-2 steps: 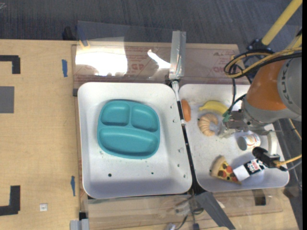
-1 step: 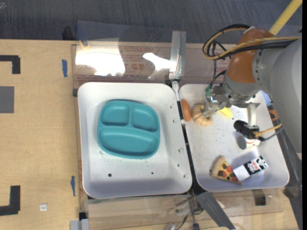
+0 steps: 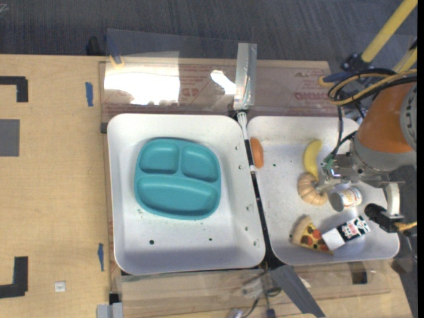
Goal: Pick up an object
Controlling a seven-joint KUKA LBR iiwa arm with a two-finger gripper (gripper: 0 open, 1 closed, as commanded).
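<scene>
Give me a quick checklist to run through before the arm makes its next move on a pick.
1. Gripper over the right bin: ok, the gripper sits low among the toys there.
2. Target next to the gripper: ok, the croissant lies just left of it, the banana just above.
3. Object seen between the fingers: cannot tell, the wrist hides them from above.
4. Clutter near the target: not ok, banana and croissant lie very close together, so both could be nudged.
5. Other objects out of the way: ok, the pizza slice and milk carton lie nearer the front wall, the carrot by the divider.
6. Teal divided plate in the left bin: ok, well apart from the arm.
</scene>
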